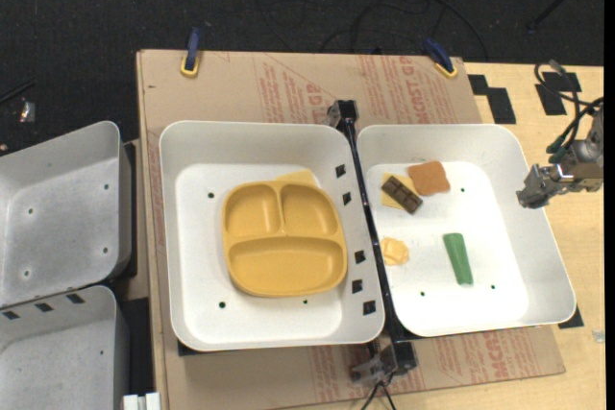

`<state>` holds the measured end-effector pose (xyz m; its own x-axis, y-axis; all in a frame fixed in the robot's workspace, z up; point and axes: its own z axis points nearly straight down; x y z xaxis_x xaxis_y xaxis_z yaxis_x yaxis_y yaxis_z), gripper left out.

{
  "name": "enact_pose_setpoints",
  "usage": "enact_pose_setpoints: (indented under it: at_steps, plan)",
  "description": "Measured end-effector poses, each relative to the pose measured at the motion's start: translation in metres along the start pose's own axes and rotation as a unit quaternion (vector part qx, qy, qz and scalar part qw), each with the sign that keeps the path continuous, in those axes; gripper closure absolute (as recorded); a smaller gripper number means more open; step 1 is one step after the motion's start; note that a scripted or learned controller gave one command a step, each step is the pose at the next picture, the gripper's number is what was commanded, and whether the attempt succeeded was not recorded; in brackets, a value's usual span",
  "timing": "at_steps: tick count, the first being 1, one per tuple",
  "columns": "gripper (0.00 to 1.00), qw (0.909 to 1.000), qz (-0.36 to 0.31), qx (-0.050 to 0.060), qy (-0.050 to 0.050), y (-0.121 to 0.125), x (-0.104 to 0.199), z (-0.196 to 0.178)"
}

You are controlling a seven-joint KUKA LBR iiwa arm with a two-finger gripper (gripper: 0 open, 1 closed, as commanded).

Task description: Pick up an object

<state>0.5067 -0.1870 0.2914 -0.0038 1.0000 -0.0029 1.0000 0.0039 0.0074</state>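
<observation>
Left bin (183,158): we've got a yellow divided tray (284,238) sitting pretty much dead centre, with a pale yellow flat piece (300,179) poking out from under its 12 o'clock edge. White floor shows all the way round the tray, widest toward 6 and 9 o'clock.

Right bin (500,149): four small things, all bunched toward the 9 to 12 o'clock side.

Orange block (429,178): near 11 o'clock of the right bin, just beside the brown one.

Brown bar (402,193): lying at a slant, touching or nearly touching the orange block's 8 o'clock corner, we can't quite tell which.

Green stick (458,258): lies roughly 12-to-6, near the bin's middle, well apart from everything else. Lots of open floor around it, easiest thing to get at from what we see.

Pale yellow scrap (394,252): tucked close to the divider at 9 o'clock, tight against that wall.

Gripper (534,188): parked at the right bin's 3 o'clock rim, over the sloped wall, nothing in it that we can see. Open or closed, honestly we cannot tell, it's too small and dark.

Open room: the 3 to 6 o'clock part of the right bin floor is bare white.

Bench edges: cardboard sheet (288,82) under both bins, blue-yellow clamps (191,53) at its 12 o'clock edge.
</observation>
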Motion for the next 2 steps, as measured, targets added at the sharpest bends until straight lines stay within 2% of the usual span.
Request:
enact_pose_setpoints:
  at_steps: [1, 2]
  plan:
    - [1.00, 1.0000, 0.001, 0.003, 0.001, 0.001, 0.000, 0.002]
    - [1.00, 1.0000, -0.001, 0.004, 0.002, 0.004, 0.045, 0.005]
